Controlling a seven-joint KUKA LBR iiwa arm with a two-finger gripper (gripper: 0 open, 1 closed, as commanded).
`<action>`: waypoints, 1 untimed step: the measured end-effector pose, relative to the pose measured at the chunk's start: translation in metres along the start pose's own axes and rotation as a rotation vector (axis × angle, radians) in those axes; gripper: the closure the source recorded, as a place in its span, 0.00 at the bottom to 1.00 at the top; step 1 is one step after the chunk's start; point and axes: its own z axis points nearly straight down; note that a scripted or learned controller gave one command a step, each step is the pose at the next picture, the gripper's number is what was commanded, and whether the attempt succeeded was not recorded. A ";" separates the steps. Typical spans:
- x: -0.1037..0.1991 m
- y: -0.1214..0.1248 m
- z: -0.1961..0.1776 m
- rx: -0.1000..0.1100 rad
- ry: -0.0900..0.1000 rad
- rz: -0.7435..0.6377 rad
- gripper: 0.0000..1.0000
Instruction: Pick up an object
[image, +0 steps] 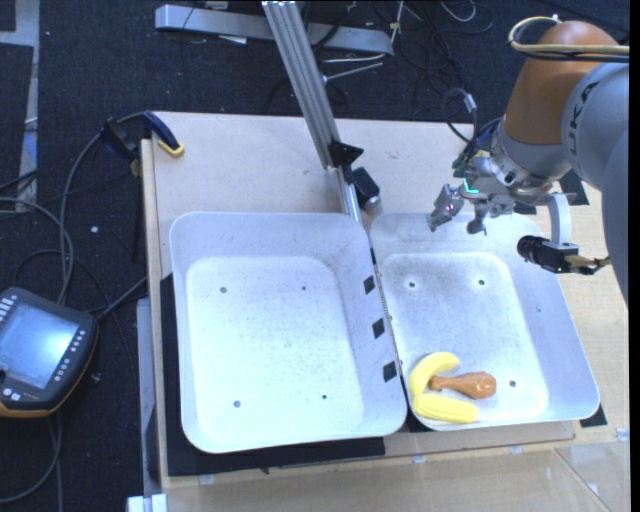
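A yellow banana-shaped toy (436, 388) lies at the near edge of the right bin (560, 330), curled around a brown drumstick-shaped toy (468, 384) that touches it. My gripper (459, 215) hangs over the far rim of the right bin, well away from both toys. Its two fingers stand apart with nothing between them, so it is open.
The left bin (200, 300) sits beside the right one, with a row of black clips (380, 325) along the shared edge. A slanted aluminium post (315, 95) rises behind the bins. A teach pendant (35, 350) and cables lie off the bench at left.
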 end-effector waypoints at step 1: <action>0.000 0.000 0.000 0.000 0.000 0.000 0.00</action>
